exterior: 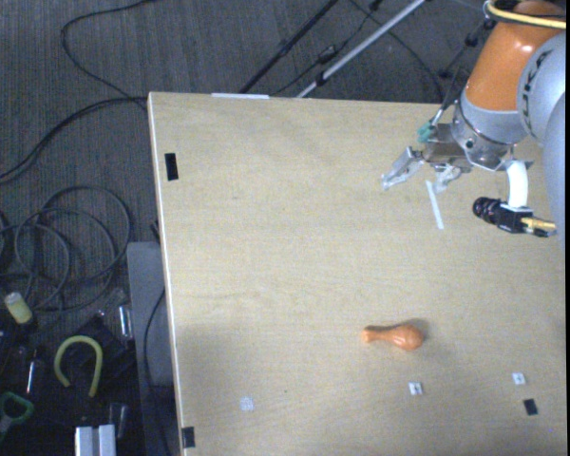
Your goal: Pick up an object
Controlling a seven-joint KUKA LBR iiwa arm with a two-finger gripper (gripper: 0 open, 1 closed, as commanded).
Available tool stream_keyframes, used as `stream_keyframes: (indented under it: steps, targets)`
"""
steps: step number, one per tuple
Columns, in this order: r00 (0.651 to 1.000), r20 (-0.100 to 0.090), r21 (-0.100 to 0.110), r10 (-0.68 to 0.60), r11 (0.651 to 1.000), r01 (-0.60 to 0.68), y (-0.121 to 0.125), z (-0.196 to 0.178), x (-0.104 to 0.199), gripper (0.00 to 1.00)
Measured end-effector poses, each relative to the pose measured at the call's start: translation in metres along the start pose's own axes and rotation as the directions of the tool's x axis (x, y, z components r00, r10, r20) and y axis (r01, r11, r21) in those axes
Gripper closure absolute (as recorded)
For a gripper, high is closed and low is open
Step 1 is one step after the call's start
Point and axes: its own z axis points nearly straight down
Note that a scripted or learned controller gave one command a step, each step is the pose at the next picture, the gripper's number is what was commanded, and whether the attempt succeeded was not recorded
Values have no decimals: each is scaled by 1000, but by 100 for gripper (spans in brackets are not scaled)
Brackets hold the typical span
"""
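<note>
An orange pear-shaped object (395, 336) lies on its side on the pale wooden bench top (285, 255), toward the front right. My gripper (415, 196) hangs at the back right, well behind the orange object and apart from it. Its fingers (397, 176) are spread open and nothing is between them. The grey arm with its orange band (508, 55) comes in from the upper right.
A black and yellow fitting (509, 215) sticks out beside the wrist. Small markers (415, 388) dot the front right of the top, and a black tag (171, 166) sits near its left edge. Cables (57, 226) and tools (76, 359) lie on the floor to the left.
</note>
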Motion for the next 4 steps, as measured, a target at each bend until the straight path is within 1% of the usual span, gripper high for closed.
stream_keyframes:
  steps: [1,2,3,4]
  targets:
    - [987,4,1,-160,987,160,9,88,-54,0]
    - [916,3,0,-401,916,401,10,89,-41,0]
    - [916,3,0,-401,916,401,10,89,-41,0]
    - [730,3,-1,-684,730,684,10,111,-25,0]
